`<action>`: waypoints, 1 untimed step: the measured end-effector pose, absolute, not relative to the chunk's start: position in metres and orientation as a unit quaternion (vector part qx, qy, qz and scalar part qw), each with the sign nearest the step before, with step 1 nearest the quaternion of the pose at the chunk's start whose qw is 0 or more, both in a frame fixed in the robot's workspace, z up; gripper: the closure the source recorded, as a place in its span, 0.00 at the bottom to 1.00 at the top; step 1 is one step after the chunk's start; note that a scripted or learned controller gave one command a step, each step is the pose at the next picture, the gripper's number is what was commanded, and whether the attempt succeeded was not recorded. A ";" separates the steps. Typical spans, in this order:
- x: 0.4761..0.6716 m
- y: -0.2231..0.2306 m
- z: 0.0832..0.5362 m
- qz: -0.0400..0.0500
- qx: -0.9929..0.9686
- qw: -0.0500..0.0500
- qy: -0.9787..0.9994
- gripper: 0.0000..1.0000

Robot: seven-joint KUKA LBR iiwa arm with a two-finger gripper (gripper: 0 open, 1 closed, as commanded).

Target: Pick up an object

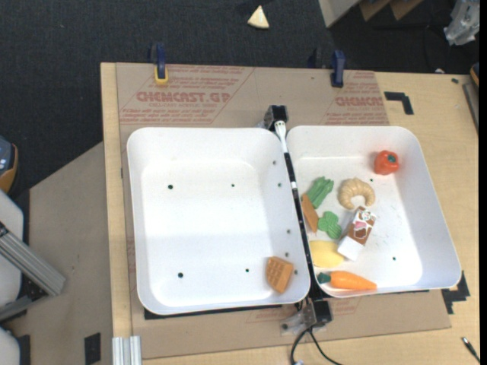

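- Object to pick: none has been chosen as far as the view shows. Every candidate lies flat in a bin, so I judge the task not yet begun.
- The gripper's state: I cannot tell, and nothing is seen lifted or held.
- Nearest the right side, from which the arm reaches in, is the right bin. A red tomato sits alone near its far right corner, well apart from the rest.
- Toward the middle of that bin lie a tan bread ring and, just below it, a small brown-and-white carton, tilted.
- Against the bin's left wall the pieces crowd together: a green vegetable, an orange strip, a second green piece and a yellow piece, some touching.
- An orange carrot lies along the near rim.
- Farther out, the left bin holds one brown waffle-like piece in its near right corner.
- Left to do: approach, close on one object and raise it. The tomato looks the easiest, as it stands clear of its neighbours; the crowded pieces risk a double grab.
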State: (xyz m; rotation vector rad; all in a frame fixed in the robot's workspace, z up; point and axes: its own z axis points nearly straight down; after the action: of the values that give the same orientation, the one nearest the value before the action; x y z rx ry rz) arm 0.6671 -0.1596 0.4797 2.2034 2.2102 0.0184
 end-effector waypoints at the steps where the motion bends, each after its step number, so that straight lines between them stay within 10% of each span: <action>1: 0.665 -0.152 0.323 -0.004 0.707 -0.007 0.707 1.00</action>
State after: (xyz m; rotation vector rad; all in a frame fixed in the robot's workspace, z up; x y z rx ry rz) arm 0.6648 -0.1524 0.3228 2.2317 2.2304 -0.0130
